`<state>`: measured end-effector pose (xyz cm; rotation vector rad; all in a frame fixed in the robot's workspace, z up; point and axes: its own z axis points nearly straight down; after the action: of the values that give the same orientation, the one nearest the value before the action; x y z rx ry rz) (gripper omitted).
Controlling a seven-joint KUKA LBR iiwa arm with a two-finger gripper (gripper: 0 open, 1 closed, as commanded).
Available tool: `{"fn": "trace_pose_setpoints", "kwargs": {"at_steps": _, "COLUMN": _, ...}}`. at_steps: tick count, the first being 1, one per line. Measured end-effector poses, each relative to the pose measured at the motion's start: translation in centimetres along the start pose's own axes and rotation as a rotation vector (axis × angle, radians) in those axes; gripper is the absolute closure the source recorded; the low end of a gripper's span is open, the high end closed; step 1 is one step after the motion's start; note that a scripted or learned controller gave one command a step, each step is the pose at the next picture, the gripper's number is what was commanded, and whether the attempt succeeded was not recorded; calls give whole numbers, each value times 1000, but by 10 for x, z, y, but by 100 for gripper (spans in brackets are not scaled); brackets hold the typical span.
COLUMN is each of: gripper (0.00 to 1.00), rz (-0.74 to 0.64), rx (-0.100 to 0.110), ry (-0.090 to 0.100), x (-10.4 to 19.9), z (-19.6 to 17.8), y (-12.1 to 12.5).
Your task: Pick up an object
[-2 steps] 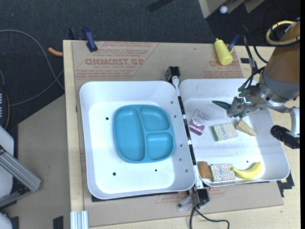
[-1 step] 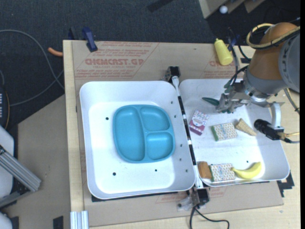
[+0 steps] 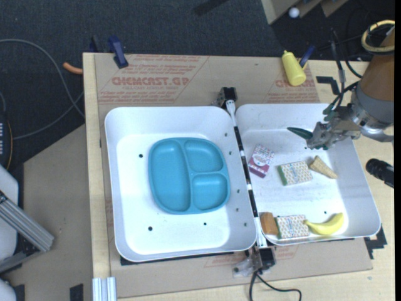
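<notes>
The right bin (image 3: 351, 115) serves as the landmark here, since everything loose lies inside it and the arm reaches over its far right edge. The gripper (image 3: 321, 138) hangs low over the bin's upper right part, just above and left of a tan wedge (image 3: 324, 167), which looks like the likeliest thing to pick because it sits nearest below the tool. Whether the gripper is spread or pressed together I cannot tell; it shows as a dark blur, and nothing is visibly pinched in it. A green sponge-like block (image 3: 295, 173) lies near the bin's middle, beside the wedge, and a small pink-and-white packet (image 3: 260, 160) rests toward the bin's left wall. Along the bin's near edge sit a banana (image 3: 327, 226), a patterned block (image 3: 291, 226) and a brown piece (image 3: 268, 223), touching or nearly so, which would make a clean grasp there harder. The blue divided plate (image 3: 188, 174) lies in the other bin, left of the landmark, out of the arm's present reach
</notes>
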<state>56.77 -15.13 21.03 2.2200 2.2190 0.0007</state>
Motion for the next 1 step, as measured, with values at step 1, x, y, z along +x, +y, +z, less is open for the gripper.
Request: {"fn": "trace_pose_setpoints", "kwargs": {"at_steps": 1, "gripper": 0, "rz": 0, "rx": 1, "ry": 1, "x": 0, "z": 1, "y": 0}}
